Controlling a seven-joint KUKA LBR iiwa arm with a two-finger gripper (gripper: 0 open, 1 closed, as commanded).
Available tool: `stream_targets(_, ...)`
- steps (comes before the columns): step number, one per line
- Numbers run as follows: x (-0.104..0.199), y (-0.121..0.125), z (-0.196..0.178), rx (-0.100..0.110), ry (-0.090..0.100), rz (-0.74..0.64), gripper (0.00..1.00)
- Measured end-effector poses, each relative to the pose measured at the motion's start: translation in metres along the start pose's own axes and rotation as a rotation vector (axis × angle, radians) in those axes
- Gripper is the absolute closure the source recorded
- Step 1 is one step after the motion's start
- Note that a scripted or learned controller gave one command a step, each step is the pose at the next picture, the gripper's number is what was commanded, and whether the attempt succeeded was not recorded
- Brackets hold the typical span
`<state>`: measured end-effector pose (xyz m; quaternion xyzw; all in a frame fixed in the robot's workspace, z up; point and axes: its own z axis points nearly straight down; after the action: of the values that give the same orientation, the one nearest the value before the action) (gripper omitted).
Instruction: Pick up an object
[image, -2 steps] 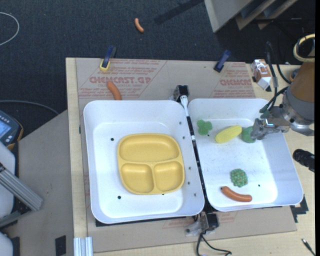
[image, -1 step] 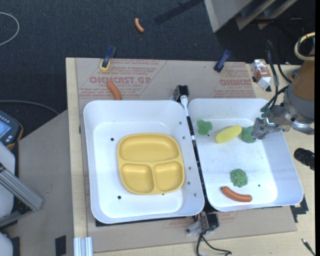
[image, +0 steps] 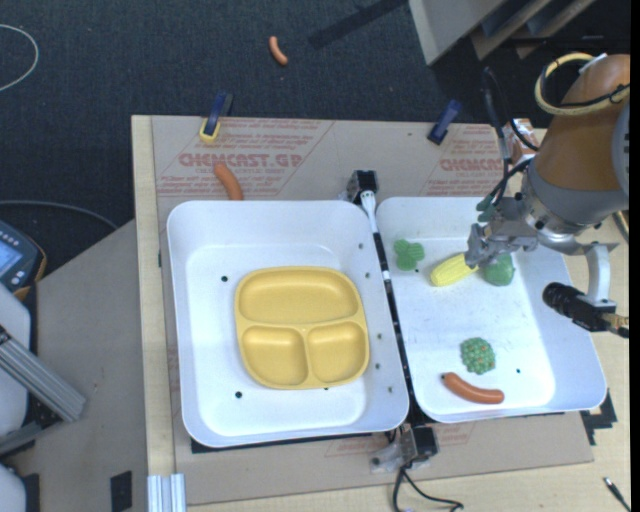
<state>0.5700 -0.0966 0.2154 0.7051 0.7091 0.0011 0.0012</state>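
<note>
Gripper (image: 487, 252) low in right bin (image: 570, 390), at yellow corn (image: 451, 269) and green piece (image: 499, 270); jaws' state unclear. Nothing lifted yet, grasp and lift remain.

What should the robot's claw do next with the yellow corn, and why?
Probably come down a little onto the yellow corn and pinch it. The claw hangs right at the corn's end in the right bin, beside a green toy, and nothing looks lifted yet.
</note>
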Motion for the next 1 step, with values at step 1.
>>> stream_targets(1, 0.0364, 0.0221, -0.0041, -0.001, 0.001, 0.000, 1.00)
